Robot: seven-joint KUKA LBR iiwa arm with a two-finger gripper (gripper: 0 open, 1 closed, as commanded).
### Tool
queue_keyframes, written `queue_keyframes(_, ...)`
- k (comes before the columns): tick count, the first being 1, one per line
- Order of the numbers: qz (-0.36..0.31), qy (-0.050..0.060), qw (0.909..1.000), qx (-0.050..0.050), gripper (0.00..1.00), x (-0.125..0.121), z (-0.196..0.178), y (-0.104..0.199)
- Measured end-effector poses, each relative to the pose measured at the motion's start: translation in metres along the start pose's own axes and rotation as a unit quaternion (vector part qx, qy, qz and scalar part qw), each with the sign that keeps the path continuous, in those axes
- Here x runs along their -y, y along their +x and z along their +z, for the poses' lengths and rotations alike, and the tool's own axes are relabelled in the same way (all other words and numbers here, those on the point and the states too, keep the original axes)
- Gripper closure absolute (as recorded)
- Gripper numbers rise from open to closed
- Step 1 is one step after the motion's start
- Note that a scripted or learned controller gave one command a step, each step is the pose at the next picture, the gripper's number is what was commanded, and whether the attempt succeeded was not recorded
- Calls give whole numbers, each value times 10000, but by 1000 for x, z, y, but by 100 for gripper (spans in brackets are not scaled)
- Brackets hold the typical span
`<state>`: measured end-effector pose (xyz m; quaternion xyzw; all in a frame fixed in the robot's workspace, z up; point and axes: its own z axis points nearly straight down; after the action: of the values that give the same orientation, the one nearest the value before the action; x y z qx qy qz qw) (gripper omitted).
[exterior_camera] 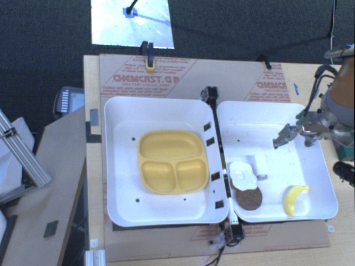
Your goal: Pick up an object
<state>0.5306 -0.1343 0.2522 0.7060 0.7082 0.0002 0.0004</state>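
Observation:
My gripper [295, 139] hangs over the upper right part of the right bin [266, 118], reaching in from the right. Its two grey fingers stand apart, with nothing between them. Below it, near the bin's front, lie three things. A white, lumpy object [242, 173] rests by the left wall. A round brown disc [249, 198] lies just in front of it, touching or nearly touching it. A yellow banana [294, 199] sits at the front right. The gripper is well clear of all three.
The left bin [119, 148] holds a yellow divided plate [171, 160]. A black-clipped divider [216, 148] runs between the bins. The bins rest on a cardboard sheet [166, 76] on the bench. A shiny metal plate [132, 15] lies on the floor behind.

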Motion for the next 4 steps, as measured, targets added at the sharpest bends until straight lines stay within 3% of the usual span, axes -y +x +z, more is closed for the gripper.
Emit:
queue_keyframes(3,8,18,10000,-9,0,-3,159,12)
queue_keyframes(4,7,-6,10000,3,100,-4,145,11)
